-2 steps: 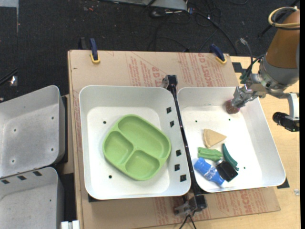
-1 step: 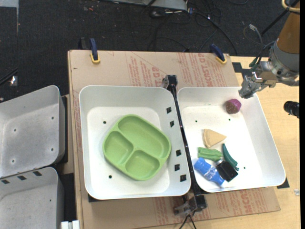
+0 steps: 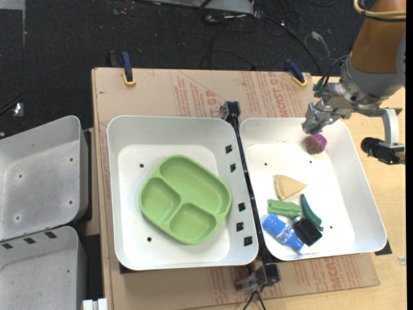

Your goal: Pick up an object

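Bench: a board clamped at its far edge, on which two shallow white bins are carried side by side. Left bin: one green divided tray is held, laid flat near the middle, its three compartments bare. Right bin: the small pickable stock is kept here, so the arm's reach is spent on this side. Arm: entered from the right, with the gripper lowered over the bin's far corner, directly above a small purplish round object; touching or merely close cannot be judged. Whether the jaws stand apart or together cannot be told, and nothing is seen between them, so no hold is recorded. A tan wedge is lain mid-bin; nearer the front a green piece, a dark green-and-black piece and a blue item are bunched together, touching, well apart from the gripper. The purplish object is judged the intended pick, being isolated and easiest to close on.
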Controlling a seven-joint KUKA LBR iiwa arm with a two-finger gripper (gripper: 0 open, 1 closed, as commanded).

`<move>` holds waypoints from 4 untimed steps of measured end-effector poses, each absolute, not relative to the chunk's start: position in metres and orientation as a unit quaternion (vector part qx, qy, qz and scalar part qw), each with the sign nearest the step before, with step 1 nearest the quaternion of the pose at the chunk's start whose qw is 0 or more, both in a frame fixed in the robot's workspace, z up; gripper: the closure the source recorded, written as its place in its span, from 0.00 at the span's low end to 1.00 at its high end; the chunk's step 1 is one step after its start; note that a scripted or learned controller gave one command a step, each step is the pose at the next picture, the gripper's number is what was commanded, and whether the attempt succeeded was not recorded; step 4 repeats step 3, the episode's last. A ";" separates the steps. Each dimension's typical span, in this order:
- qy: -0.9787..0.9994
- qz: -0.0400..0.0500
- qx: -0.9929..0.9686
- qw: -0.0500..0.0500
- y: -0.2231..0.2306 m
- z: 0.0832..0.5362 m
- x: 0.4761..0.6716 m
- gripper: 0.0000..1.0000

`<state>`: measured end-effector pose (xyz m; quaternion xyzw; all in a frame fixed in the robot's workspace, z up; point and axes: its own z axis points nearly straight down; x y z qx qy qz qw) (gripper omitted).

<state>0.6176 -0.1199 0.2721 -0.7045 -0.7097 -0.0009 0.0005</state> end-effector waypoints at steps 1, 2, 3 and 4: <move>-0.710 0.000 -0.705 0.001 -0.070 0.252 0.609 1.00; -0.710 0.000 -0.704 0.002 -0.009 0.239 0.598 1.00; -0.710 0.000 -0.704 0.002 0.056 0.234 0.591 1.00; -0.710 0.000 -0.704 0.002 0.056 0.234 0.591 1.00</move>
